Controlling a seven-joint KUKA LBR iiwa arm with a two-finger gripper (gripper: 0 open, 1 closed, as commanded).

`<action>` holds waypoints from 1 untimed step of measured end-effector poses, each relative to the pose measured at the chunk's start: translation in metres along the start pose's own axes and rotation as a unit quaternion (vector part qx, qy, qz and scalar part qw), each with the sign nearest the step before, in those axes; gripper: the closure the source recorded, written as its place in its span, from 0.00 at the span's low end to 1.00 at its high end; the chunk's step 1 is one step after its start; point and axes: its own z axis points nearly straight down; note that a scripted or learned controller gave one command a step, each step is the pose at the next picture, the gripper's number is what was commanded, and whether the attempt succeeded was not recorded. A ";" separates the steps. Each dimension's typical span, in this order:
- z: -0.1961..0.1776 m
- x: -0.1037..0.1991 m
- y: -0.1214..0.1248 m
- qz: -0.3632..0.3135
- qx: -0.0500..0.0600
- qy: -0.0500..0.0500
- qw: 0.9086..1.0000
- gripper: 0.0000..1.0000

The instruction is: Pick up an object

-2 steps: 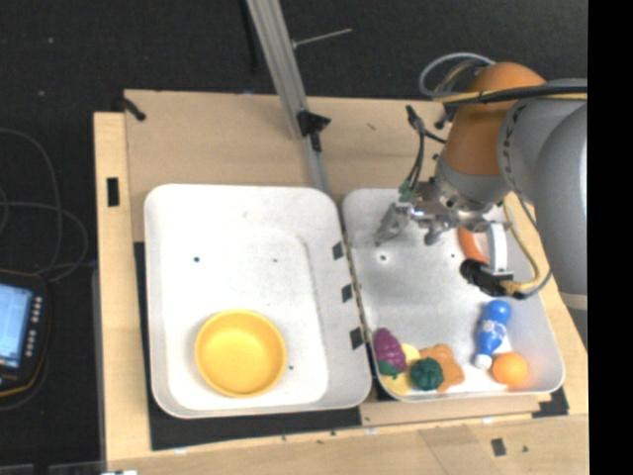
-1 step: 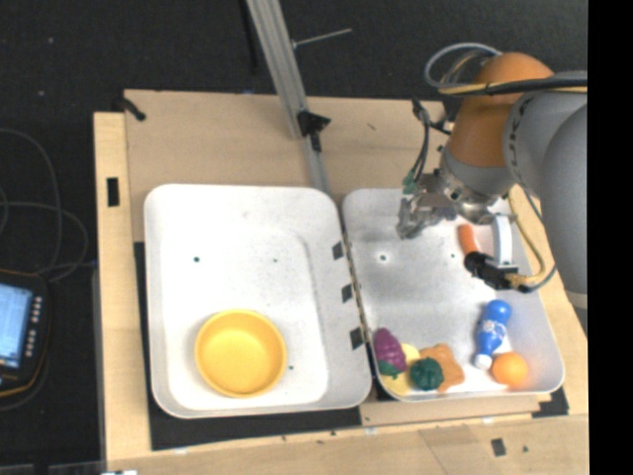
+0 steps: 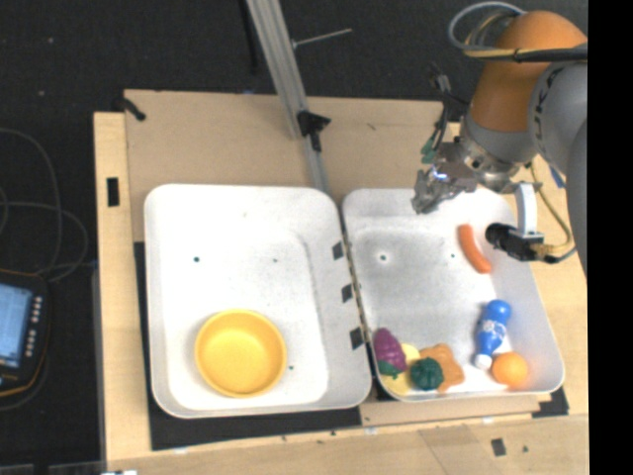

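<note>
Left bin [image 3: 178,216], near corner: a round yellow bowl [image 3: 240,351], sitting upright.
Right bin [image 3: 514,389], near edge: a purple toy [image 3: 388,352], a dark green toy [image 3: 426,373] on a yellow and orange piece, a blue and white bottle-shaped toy [image 3: 493,331], and an orange ball [image 3: 510,369] touching it.
Right bin, further back: an orange sausage-shaped toy [image 3: 474,247], lying alone near the right wall.
Gripper [image 3: 429,196]: at the bin's far edge, nothing seen held; cannot tell whether it is apart or together.

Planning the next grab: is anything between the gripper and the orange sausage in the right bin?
Nothing visible. The gripper hangs over the right bin's far edge; bare floor separates it from the sausage.
</note>
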 end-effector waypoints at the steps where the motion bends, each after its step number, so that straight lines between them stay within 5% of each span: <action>1: -0.043 -0.002 0.002 0.000 0.001 0.000 1.000 1.00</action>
